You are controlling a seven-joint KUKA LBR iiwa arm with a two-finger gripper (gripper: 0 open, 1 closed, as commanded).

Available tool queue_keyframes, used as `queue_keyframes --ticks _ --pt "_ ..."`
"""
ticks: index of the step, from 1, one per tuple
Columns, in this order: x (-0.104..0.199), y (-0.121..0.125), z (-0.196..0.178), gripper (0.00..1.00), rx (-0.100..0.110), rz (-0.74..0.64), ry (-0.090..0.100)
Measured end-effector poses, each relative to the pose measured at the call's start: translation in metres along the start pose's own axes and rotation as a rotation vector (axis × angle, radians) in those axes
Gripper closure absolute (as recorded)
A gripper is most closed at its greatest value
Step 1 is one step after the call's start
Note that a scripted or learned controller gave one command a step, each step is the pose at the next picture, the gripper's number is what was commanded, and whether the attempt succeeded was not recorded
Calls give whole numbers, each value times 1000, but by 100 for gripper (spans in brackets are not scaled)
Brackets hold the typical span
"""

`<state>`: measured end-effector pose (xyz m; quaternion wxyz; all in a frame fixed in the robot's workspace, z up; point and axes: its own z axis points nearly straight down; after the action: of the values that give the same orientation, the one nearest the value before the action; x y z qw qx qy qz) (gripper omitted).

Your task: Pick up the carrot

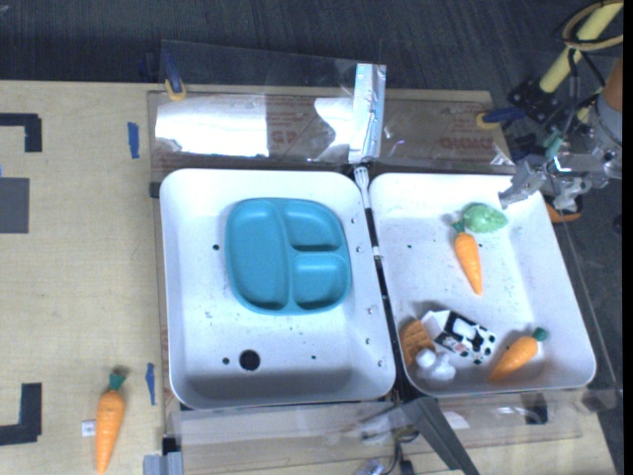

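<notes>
A carrot (469,259) with a leafy green top lies in the right bin (554,255), pointing toward the front. A second, stubbier carrot (514,355) rests near that bin's front right corner. A third carrot (109,419) lies on the bench at the front left, outside the bins. My gripper (542,194) hangs over the far right corner of the right bin, open with nothing between its fingers. It sits to the right of the leafy carrot's top and apart from it.
The left bin (188,295) holds a blue divided plate (289,255). A black-and-white toy cow (463,339) and a small brown piece (415,336) sit at the front of the right bin. Clear plastic sheeting (297,117) stands behind the bins.
</notes>
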<state>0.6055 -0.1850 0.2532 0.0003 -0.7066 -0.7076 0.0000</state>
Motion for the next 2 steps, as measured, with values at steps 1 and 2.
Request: queue_keyframes --ticks 1,2 --pt "-17 15 146 0 3 -383 2" --pt "-17 17 143 0 -2 -383 -1"
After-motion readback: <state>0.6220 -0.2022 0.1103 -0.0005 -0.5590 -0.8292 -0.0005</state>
